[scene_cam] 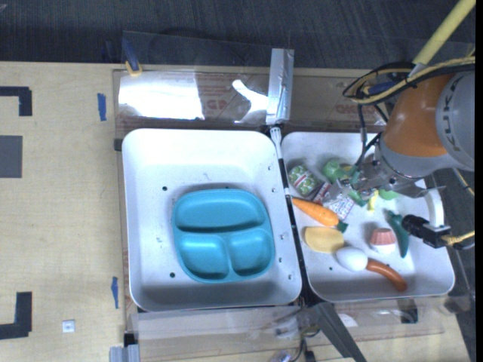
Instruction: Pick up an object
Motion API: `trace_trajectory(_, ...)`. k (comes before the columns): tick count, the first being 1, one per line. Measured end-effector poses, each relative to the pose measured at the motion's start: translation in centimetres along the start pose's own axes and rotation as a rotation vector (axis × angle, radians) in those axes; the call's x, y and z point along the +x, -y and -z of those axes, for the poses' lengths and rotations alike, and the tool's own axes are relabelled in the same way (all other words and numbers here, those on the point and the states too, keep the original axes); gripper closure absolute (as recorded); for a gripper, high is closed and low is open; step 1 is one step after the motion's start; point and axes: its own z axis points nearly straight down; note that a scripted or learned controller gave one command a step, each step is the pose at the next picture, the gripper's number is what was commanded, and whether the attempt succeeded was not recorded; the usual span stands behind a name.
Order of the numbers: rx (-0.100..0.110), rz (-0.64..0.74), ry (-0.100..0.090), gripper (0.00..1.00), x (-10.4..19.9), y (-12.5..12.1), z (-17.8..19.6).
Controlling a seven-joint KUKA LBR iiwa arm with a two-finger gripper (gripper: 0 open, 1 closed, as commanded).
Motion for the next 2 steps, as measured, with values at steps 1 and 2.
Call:
trace_trajectory(1,-0.034,0.214,0.014,0.00,1.1,0.3,-1.6)
trace_trajectory(2,-0.028,0.474,0.017,0.00,1.6,2.8,-2.1)
